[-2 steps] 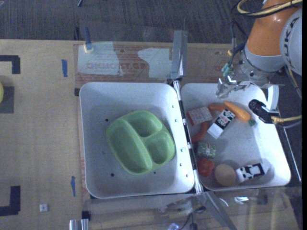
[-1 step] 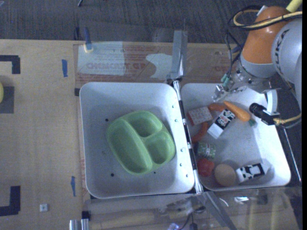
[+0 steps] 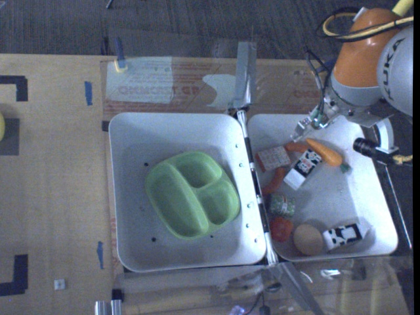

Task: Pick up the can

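Note:
The can (image 3: 283, 206) is a small green-and-white patterned cylinder near the left wall of the right bin (image 3: 384, 209), between a red pepper-like piece (image 3: 275, 180) and a red tomato (image 3: 281, 229). My gripper (image 3: 308, 125) hangs over the far part of the right bin, just above an orange carrot (image 3: 325, 152). It is well away from the can, up and to the right of it. Nothing shows in its grasp.
The right bin also holds a brown box (image 3: 272, 157), a black-and-white carton (image 3: 304, 167), a tan egg-shaped item (image 3: 308, 239) and a second carton (image 3: 342, 236). A green divided plate (image 3: 191, 193) lies in the left bin (image 3: 125, 143). The arm's grey body (image 3: 367, 77) looms at the upper right.

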